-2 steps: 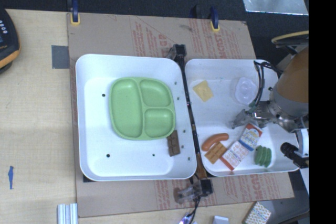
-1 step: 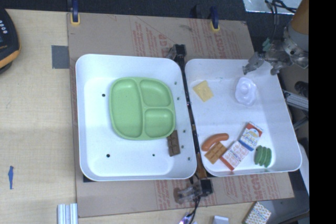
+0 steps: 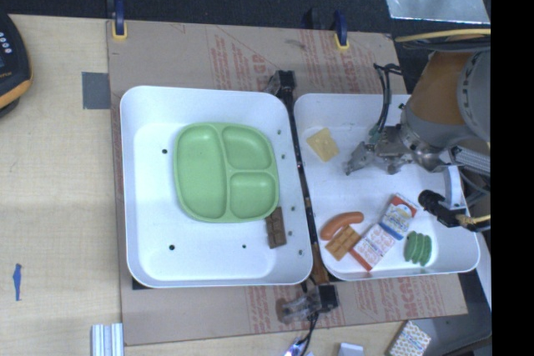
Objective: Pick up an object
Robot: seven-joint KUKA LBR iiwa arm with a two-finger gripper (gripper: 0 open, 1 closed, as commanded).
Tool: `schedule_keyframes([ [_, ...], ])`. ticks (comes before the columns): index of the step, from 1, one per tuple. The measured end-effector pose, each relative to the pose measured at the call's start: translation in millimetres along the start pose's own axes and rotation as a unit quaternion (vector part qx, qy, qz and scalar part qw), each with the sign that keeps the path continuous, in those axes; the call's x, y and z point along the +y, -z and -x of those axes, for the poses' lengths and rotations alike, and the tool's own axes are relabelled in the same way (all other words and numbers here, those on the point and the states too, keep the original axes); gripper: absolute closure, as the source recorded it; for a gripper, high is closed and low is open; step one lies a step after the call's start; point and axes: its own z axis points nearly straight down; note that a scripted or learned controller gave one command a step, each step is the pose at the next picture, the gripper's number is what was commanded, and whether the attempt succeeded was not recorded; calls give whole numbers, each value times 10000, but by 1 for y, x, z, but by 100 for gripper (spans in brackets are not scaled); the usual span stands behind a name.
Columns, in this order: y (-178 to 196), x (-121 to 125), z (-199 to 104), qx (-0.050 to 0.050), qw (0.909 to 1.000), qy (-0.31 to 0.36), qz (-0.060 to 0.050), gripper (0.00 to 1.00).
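Your gripper (image 3: pixel 360 162) hangs over the upper part of the right bin (image 3: pixel 467 267), and you cannot tell how its jaws stand; nothing is visibly held. The nearest candidate, the yellow block (image 3: pixel 322 144), lies just beside it toward the left bin (image 3: pixel 133 179). The sausage (image 3: pixel 342 223), orange piece (image 3: pixel 342 243), carton (image 3: pixel 385 233) and green pod (image 3: pixel 418 248) crowd the lower end. Risk: you descend between the block and that cluster and close on bare floor, or nudge the block against the wall
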Motion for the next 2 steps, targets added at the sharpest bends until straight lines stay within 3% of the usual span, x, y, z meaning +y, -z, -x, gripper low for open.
schedule_keyframes([
  [1, 55, 3, 62, -46, 9999, -35, 85, 0],
  [2, 1, -50, 20, -6, 10000, -22, 15, 0],
])
